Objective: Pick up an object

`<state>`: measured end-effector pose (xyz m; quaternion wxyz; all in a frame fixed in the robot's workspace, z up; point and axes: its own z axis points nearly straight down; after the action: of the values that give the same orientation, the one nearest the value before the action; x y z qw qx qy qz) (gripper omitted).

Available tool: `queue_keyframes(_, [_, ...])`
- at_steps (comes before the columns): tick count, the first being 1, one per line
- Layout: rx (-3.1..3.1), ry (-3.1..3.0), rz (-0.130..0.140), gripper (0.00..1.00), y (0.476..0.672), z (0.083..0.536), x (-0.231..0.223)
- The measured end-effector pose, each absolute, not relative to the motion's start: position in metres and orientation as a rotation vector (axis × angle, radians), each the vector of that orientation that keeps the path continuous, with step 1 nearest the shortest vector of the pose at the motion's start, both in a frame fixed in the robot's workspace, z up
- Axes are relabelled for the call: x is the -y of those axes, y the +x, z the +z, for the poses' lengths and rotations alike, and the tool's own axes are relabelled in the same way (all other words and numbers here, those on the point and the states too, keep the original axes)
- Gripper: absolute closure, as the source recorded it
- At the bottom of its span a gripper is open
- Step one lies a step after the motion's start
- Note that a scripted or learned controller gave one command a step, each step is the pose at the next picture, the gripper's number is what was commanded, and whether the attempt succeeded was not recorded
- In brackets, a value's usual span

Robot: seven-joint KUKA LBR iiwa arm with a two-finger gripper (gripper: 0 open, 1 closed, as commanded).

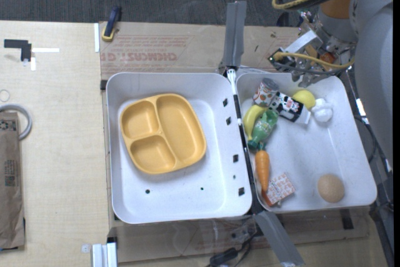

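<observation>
1. The arm (pixel 369 15) reaches in from the right and hangs over the far edge of the right bin (pixel 350 153), probably parked there so the camera's look at the contents stays open.
2. The left bin (pixel 125 197) bears a yellow divided plate (pixel 164 132), lying flat on its floor and well apart from the clutter, so it seems no ready target.
3. The pickable things lie in the right bin, most crowded along its left wall: a banana (pixel 251 117), a green packet (pixel 264 127) touching it, and a carrot (pixel 262 170) just below, pointing toward the near wall.
4. A brown ball (pixel 330 187) sits alone in the near right corner; that open room would likely make it the easiest grab.
5. The gripper (pixel 310 69) hovers at the bin's far rim with nothing between its fingers; how wide it stands cannot be told, as cables and wrist parts clutter it.
</observation>
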<state>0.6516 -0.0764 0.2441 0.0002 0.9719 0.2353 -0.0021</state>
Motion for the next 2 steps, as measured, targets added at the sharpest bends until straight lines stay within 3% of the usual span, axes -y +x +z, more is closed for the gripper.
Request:
queue_keyframes(1, [-1.32,2.852,-0.007,1.0,0.642,0.227,0.139])
queue_keyframes(2, [-1.293,2.864,-0.007,1.0,0.649,0.223,0.085])
